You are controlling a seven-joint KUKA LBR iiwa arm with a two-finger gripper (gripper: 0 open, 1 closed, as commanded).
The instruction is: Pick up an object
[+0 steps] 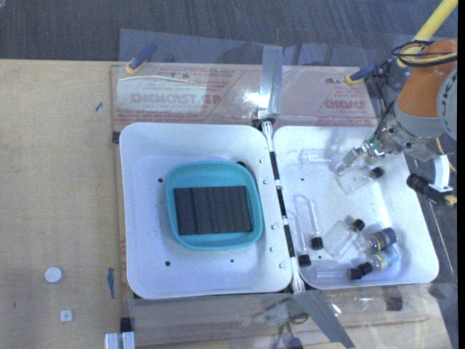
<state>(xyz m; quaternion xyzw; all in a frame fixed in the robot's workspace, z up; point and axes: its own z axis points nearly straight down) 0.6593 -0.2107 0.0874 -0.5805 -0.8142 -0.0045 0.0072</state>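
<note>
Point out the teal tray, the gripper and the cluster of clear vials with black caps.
teal tray (174, 189): camera view, on its left rim, in the left bin.
gripper (361, 167): camera view, at its tip, over the right bin.
clear vials (375, 248): camera view, on one vial in the right bin's near corner.

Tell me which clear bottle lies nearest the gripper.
The clear bottle at the right bin's upper part, just beside the gripper; the others lie lower, toward the bin's bottom edge.
</note>
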